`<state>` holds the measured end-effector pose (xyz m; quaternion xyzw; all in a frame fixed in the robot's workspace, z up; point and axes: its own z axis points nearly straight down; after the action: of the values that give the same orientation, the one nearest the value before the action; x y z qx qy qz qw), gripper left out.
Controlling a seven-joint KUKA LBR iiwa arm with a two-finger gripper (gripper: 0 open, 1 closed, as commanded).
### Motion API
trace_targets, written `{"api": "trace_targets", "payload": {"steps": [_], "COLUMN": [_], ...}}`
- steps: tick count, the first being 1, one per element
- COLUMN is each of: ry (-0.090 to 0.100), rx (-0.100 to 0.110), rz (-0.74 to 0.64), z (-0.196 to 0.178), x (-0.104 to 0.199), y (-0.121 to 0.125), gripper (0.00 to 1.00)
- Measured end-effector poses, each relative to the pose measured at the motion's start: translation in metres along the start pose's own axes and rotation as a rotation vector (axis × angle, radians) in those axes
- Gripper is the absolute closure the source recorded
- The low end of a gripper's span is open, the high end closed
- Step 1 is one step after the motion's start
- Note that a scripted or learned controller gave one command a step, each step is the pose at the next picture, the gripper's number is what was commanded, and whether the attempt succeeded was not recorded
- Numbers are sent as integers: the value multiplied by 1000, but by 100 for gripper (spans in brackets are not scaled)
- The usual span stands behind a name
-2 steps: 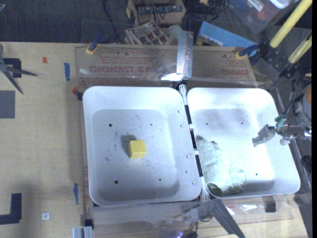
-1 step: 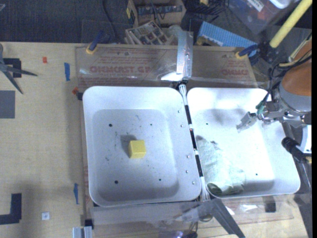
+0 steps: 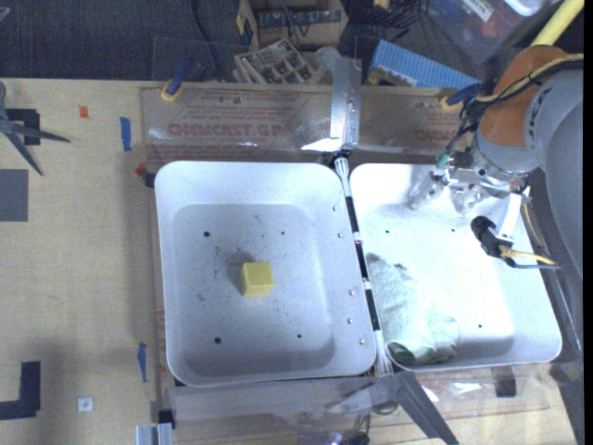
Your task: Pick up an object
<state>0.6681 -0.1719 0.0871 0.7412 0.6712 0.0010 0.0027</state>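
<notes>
Rolled grey cloth (image 3: 412,313) lies at six o'clock in the right bin (image 3: 519,341), against its left wall.
Two fingers (image 3: 424,189) of the gripper (image 3: 443,193) stand spread apart with nothing between them, at twelve o'clock of that bin, just above its floor; the arm (image 3: 542,109) reaches in from three o'clock. Well apart from them, a yellow block (image 3: 257,278) sits mid-floor in the left bin (image 3: 185,193).

A yellow block (image 3: 258,278) lies mid-frame in the left bin (image 3: 176,248); a grey cloth (image 3: 408,309) lies in the right bin (image 3: 528,332).
</notes>
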Motion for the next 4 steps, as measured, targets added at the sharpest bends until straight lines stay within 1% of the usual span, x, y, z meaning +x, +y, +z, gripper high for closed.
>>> {"api": "trace_targets", "payload": {"steps": [1, 2, 3, 4], "ry": [-1, -1, -2, -2], "rx": [-5, 4, 10, 10], "rz": [-5, 595, 1011, 1254], "z": [-12, -94, -121, -135], "x": [3, -30, -30, -37], "y": [2, 2, -27, -67], "gripper": [100, 100, 100, 100]}}
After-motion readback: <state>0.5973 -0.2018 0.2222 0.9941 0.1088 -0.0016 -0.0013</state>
